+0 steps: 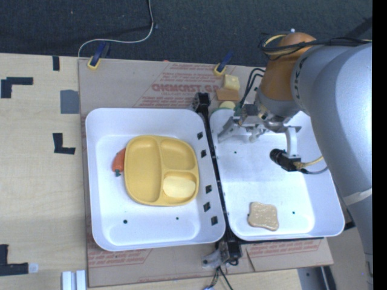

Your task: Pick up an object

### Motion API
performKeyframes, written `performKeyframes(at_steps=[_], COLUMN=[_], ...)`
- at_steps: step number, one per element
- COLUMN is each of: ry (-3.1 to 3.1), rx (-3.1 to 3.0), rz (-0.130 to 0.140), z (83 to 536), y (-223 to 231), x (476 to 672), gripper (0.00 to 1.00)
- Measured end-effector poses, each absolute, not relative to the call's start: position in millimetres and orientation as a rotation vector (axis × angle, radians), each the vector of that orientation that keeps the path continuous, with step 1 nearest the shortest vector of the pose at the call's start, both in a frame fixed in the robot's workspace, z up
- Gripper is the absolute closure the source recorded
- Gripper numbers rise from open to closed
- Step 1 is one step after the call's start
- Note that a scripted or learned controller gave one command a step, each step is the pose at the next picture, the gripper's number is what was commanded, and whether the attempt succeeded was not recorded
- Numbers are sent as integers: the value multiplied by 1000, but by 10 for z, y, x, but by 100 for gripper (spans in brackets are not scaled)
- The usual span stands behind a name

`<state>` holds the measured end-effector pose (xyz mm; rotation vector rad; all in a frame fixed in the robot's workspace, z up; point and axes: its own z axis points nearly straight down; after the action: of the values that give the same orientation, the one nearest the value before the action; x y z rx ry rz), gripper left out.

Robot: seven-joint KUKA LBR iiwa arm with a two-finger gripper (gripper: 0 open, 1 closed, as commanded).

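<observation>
My gripper point(240, 133) hangs over the far left part of the right bin point(314, 222), under the arm's orange band. Its two silver fingers stand apart and open, with bare bin floor between them. A tan toast-like slice point(263, 215) lies near the right bin's front edge, well apart from the gripper. In the left bin point(103, 222) rests a yellow divided plate point(151, 162) with a pale yellow piece point(179, 186) in its near right compartment. An orange object point(118, 161) pokes out from under the plate's left edge.
A tan block point(229, 88) and a pale round object point(227, 106) sit just beyond the right bin's far left corner, close to the gripper. A black-clipped divider point(208, 162) runs between the bins. A black cable fitting point(285, 159) hangs beside the wrist.
</observation>
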<state>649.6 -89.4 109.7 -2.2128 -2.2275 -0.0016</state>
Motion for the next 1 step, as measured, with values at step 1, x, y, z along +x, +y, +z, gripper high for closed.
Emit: performKeyframes(at_steps=[1], ry=[-2223], rx=[-2219], rz=[2], z=[826], y=[-1041], x=[6684], gripper=[0])
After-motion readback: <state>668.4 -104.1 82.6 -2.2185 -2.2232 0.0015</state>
